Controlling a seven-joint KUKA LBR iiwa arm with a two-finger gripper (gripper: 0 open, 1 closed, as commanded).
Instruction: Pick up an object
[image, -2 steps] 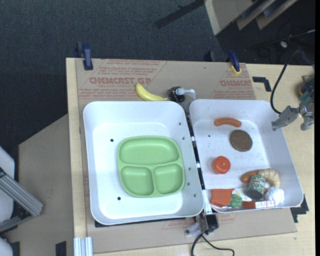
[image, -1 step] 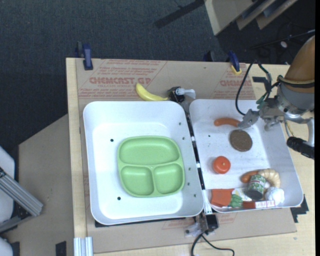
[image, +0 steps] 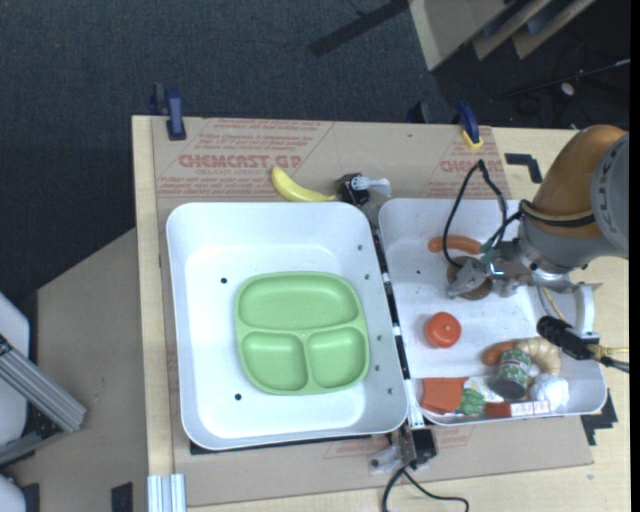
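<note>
My gripper (image: 470, 281) hangs low in the upper middle of the right bin (image: 405, 225), over a small brown object (image: 476, 291) that it partly hides. Just above it lies an orange sausage (image: 453, 243). A red tomato (image: 442, 329) sits below and to the left of the gripper, apart from it. Along the bin's lower right lie a tan bread piece (image: 530, 349), a dark can (image: 513, 369), a red-orange packet (image: 442, 393), a green item (image: 472, 402) and a white wrapper (image: 545, 397).
The left bin (image: 200, 250) holds a green divided plate (image: 300, 332). A banana (image: 298, 188) and a small black-and-white device (image: 360, 186) lie on the bench behind the bins. A black cable (image: 460, 205) loops over the right bin's top.
</note>
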